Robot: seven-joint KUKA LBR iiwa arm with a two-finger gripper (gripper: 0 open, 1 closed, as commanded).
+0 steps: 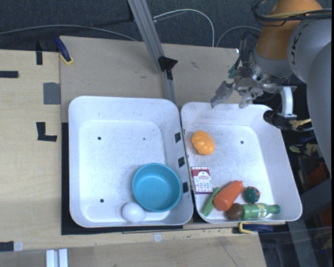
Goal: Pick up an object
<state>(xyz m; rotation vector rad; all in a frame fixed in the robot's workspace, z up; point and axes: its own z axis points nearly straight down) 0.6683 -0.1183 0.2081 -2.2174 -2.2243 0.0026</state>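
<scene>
Jaws first: the gripper (232, 97) hangs above the far rim of the right-hand bin (278, 149), its two fingers splayed apart with bare bin wall and table showing between them, so from where I stand it is released and carrying nothing, touching nothing that I can make out. As for the job, I would say it has hardly begun: nothing has been lifted, and every candidate lies in its bin. Nearest the front edge of the right bin sit the crowded ones: a green bottle (258, 209) lying on its side, a small round red-and-green thing (251, 194) just behind it, an orange carrot (229, 196) slanting beside a green pod (208, 202), and a little red-and-white carton (201, 179) pressed close to the bin's left wall. In the left bin (100, 149), also near the front, a blue bowl (156, 186) stands upright with a white ball (133, 211) touching its rim at the corner. Farther back, alone on open floor in the right bin, lies an orange lumpy fruit (202, 142); it is nearest the open fingers and well apart from the rest, so I judge it the easiest take. What remains is everything: descend, close on something, and lift it clear. Beyond, the grey arm (306, 43) with its orange band reaches in over the table (111, 65).
</scene>
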